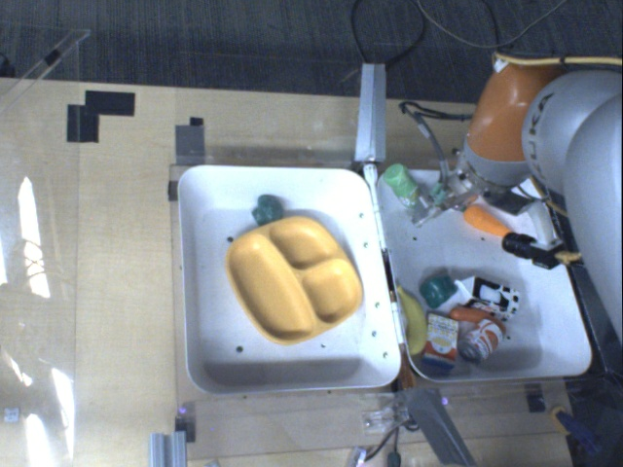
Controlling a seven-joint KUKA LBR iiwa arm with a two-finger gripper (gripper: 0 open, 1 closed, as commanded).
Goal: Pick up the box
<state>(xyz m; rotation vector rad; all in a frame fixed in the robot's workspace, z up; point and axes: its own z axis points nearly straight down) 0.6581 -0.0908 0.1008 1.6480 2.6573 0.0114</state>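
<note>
arm enters from the right, orange band and grey wrist over the upper right of the right bin (574,358). gripper (436,202) sits low near the bin's back left corner, next to a pale green object (398,181) by the divider. finger state: cannot tell, the metal tips are small and tangled with cable and glare; nothing visibly held between them. target: the box (441,340), a small carton with red and orange print, lies at the front of the right bin, in a cluster. touching or nearly touching it: a banana (413,321) on its left along the divider, a round can-like item (480,340) on its right, a teal object (438,289) just behind, and a black-and-white packet (494,297) behind right. an orange carrot-like piece (484,221) lies near the gripper, towards the back. left bin (195,358) holds a large yellow three-compartment tray (294,277) and a dark green item (269,207) at its back edge; not relevant to the task. step judged: pre-grasp, gripper well apart from the box, approach not begun. next move calls for travel toward the front of the bin, then a descent with the fingers aligned across the carton's short side. risk judged: crowding; the banana and can leave little room for the fingers, so a nudge or a wrong-object grab is likely.
</note>
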